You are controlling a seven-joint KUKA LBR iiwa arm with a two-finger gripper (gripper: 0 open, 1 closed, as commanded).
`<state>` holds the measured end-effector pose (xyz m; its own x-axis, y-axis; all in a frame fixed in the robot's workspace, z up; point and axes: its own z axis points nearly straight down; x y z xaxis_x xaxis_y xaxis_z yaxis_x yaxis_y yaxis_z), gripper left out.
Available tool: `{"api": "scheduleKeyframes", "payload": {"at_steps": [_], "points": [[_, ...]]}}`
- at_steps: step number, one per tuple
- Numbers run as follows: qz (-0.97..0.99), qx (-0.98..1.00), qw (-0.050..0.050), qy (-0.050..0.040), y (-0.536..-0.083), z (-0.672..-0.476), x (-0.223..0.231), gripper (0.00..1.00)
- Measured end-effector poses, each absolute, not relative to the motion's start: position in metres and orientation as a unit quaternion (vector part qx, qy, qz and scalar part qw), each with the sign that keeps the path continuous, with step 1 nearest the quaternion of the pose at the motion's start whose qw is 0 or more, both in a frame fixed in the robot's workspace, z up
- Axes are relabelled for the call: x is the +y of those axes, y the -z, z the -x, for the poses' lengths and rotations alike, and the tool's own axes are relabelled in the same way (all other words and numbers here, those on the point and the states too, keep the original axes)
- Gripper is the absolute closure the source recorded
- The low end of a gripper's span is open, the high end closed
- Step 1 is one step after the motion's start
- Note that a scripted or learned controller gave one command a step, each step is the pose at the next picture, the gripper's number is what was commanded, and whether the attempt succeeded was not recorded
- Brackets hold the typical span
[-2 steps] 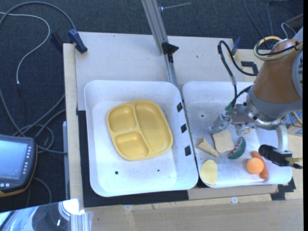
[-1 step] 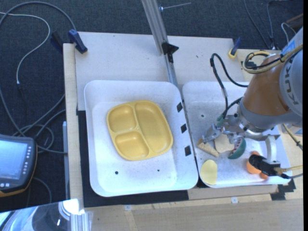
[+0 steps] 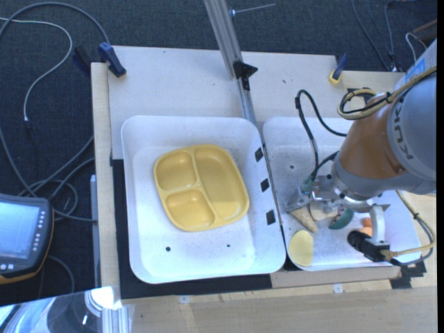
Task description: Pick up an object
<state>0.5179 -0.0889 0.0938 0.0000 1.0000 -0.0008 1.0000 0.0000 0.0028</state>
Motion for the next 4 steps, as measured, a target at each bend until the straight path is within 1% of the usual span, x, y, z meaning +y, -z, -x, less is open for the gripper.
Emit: {"api": "scheduleKeyframes", "payload": {"at_steps": [1,2,3,4], "points": [[-0.707,0.707,0.004,-0.0034,-0.107,-0.52,-0.088,1.0],[-0.707,0.708,0.002,-0.0016,-0.151,-0.521,-0.092,1.0],[-0.707,0.708,0.004,-0.0025,-0.213,-0.527,-0.097,1.0],[-0.706,0.708,0.003,-0.0021,-0.253,-0.529,-0.097,1.0]]}}
